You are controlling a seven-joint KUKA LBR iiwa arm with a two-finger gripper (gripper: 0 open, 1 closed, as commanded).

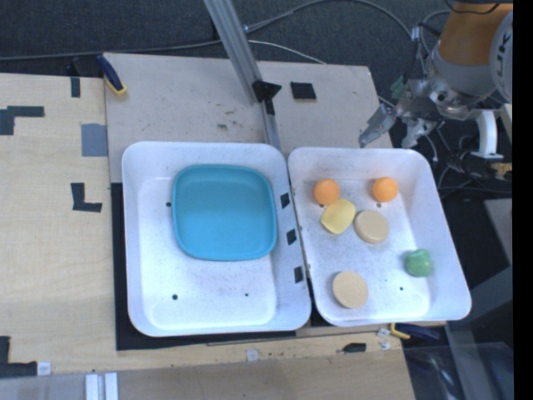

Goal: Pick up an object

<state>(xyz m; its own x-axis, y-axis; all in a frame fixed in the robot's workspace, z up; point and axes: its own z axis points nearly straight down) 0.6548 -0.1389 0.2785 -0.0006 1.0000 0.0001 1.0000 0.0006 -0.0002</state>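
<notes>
Claw (pixel 385 127) poised above the far rim of the right bin (pixel 445 223), fingers spread apart, gripping nothing. Nearest target: orange ball (pixel 384 189), lying just inside the rim, almost straight below, toward the camera. Round, so no long axis to match.

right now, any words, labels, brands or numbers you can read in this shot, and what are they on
None can be read.
arm: dark marks at the frame's right edge by the orange band, cut off and too blurred to read.
blue plate, white bins, food pieces: no print.
black tape patches on the bench: plain.
</notes>
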